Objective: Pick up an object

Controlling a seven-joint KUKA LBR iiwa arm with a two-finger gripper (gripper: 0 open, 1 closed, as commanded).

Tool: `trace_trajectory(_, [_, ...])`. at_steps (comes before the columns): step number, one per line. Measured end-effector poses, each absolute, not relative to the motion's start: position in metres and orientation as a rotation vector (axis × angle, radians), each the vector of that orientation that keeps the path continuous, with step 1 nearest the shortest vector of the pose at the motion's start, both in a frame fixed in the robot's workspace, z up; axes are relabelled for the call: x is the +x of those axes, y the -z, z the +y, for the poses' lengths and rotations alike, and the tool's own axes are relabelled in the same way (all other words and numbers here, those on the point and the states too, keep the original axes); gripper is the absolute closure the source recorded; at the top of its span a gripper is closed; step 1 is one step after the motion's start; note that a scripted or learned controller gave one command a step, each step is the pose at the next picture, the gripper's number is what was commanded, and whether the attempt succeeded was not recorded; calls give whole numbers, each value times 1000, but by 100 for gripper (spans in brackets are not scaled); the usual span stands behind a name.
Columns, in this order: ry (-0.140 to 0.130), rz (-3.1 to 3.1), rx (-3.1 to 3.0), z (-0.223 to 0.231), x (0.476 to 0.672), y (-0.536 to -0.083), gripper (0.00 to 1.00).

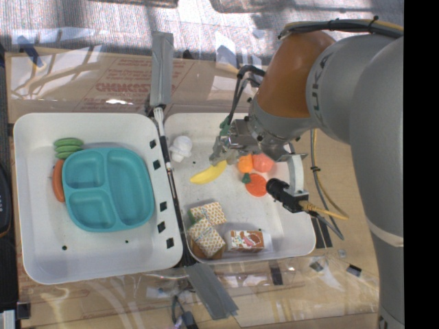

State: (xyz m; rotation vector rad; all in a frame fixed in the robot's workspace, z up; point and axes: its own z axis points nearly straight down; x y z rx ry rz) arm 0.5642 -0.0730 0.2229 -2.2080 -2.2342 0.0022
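The grey arm [357, 108] with its orange band reaches in from the right and hangs low over the right bin [295, 242]; its tool [223, 149] sits above the upper middle of that bin, just over the top end of a yellow banana [208, 174], and whether it is open or closed on anything cannot be told, since the wrist hides it.

The banana lies slantwise on the bin floor; just to its right lie two orange round fruits [252, 163] side by side, and a third orange piece with a green stem [255, 184] just below them; a small white object [181, 147] rests near the bin's left wall; along the lower edge sit two waffle-patterned pieces [208, 232], close together, and beside them a small printed packet [246, 239].

In the left bin [34, 249] a teal divided plate [108, 186] lies in the middle; a green pod-like item [68, 145] touches its upper left corner; an orange carrot-like piece [57, 181] lies along its left edge, partly tucked under it.
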Motion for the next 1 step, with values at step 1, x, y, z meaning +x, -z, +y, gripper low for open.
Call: trace_trajectory(1, [-7,-2255,-2187,-46,602,-191,100])
